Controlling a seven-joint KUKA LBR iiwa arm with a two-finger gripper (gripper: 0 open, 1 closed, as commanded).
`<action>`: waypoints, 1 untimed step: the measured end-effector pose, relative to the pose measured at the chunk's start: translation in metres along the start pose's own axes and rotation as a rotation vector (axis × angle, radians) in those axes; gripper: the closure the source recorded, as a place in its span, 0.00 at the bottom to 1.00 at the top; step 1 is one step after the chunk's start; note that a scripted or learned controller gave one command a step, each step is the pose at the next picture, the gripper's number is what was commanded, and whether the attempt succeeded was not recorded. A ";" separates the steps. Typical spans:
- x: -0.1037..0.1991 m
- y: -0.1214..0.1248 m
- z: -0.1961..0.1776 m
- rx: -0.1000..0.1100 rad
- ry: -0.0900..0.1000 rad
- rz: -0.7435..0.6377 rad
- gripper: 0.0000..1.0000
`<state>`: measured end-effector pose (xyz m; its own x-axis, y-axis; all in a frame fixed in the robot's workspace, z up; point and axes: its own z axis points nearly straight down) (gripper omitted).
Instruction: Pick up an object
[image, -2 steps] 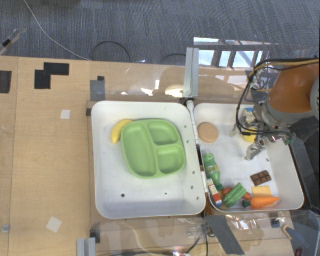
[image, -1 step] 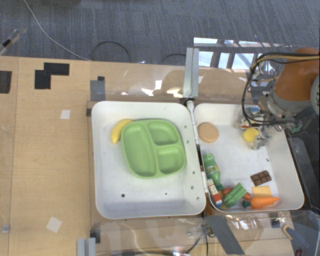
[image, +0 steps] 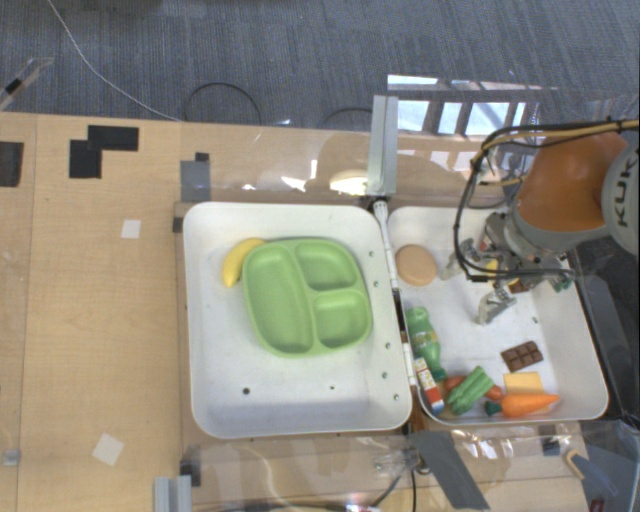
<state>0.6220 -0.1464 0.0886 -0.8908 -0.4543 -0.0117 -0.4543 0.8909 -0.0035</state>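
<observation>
The arm (image: 570, 195) reaches in from three o'clock, orange band bright above the wrist, and the gripper (image: 494, 303) hangs over the right bin (image: 585, 340), near its centre. Whether it is spread or pressed together, I cannot tell from up here; nothing shows pinched in it.

At ten o'clock from the gripper sits a round tan disc (image: 416, 264). Down at seven o'clock a green bottle (image: 424, 340) lies along the bin's left wall. At five o'clock, a brown chocolate bar (image: 521, 354), with a yellow block (image: 522, 381) just below it and an orange carrot (image: 528, 404) below that. A green vegetable (image: 470, 388) lies beside the carrot.

Over in the left bin (image: 215, 390), a green divided plate (image: 305, 295) sits centre, a banana (image: 236, 260) tucked at its ten o'clock edge.
</observation>
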 end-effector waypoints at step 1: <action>-0.044 -0.016 0.000 0.004 -0.001 -0.057 0.00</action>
<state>0.6689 -0.1407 0.0896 -0.8634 -0.5044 -0.0125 -0.5043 0.8635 -0.0079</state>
